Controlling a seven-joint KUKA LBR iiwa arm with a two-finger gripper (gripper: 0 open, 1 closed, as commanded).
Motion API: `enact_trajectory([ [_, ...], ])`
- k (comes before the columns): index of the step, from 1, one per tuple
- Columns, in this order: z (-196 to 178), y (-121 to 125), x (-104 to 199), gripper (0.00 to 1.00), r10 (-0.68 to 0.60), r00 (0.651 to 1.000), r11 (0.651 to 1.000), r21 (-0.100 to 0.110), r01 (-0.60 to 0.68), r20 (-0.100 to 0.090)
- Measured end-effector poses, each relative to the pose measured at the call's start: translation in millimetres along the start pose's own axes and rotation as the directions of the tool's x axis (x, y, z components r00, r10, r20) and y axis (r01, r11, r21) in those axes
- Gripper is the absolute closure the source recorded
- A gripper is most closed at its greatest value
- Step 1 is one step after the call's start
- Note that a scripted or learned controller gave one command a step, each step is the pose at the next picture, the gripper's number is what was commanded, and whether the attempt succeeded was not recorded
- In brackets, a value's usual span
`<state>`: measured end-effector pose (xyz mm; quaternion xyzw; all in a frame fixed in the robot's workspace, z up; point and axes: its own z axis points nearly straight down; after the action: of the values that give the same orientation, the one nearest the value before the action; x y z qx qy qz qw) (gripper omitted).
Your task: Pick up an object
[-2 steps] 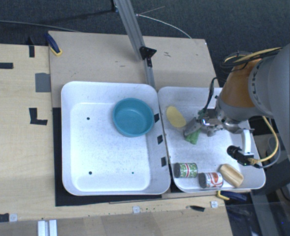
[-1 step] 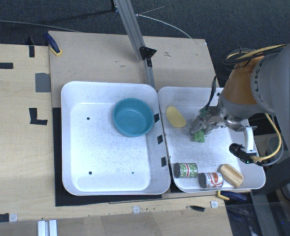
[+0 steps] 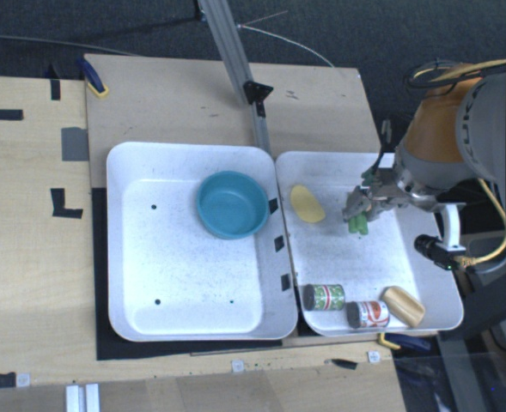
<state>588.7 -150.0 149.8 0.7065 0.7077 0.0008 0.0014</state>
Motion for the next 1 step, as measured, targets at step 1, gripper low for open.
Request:
enact_trajectory([
  [1, -42.8, 3.8, 2.6, 1.0, 0.0, 1.0, 1.0, 0.001, 0.0, 0.0],
])
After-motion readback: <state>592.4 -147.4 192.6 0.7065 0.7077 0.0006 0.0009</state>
